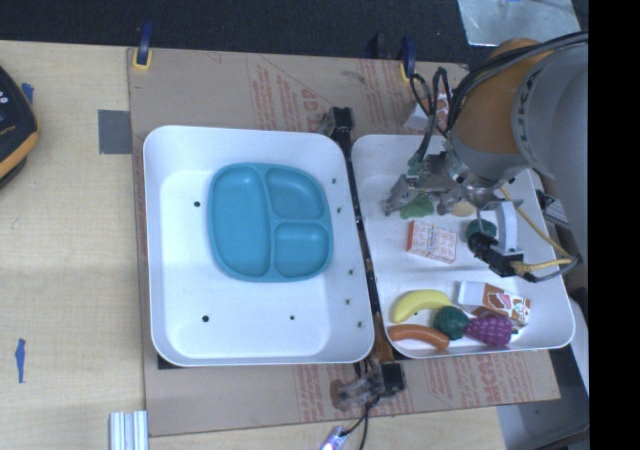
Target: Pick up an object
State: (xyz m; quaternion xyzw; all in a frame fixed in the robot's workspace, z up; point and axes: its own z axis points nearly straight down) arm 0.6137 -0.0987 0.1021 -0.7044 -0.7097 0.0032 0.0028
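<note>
In the right bin (372, 238), the tool (415, 193) is hanging low over the far part, close to the bin's left wall. The big grey arm (545, 128) with its orange band is reaching in from the right side and covering the far right corner of this bin. I cannot tell what the tool is doing with its grip, because it is too small and dark to make out. Something small and green is sitting right by the tool, but it is too blurry to name.

Other toys are lying in the right bin too. A little white and red packet (432, 240) is lying in the middle of the bin, just nearer than the tool. A yellow banana (418, 304) is lying in the near part. A red sausage (420, 337) is lying just beside the banana, by the bin's near edge. A dark green toy (451, 321) is sitting right of the banana, and purple grapes (490, 329) are touching it. A small box (492, 299) is lying just past the grapes.

The left bin (170, 268) is sitting beside the right bin on the counter (70, 268). A blue plate (269, 220) with three parts is lying in it.
</note>
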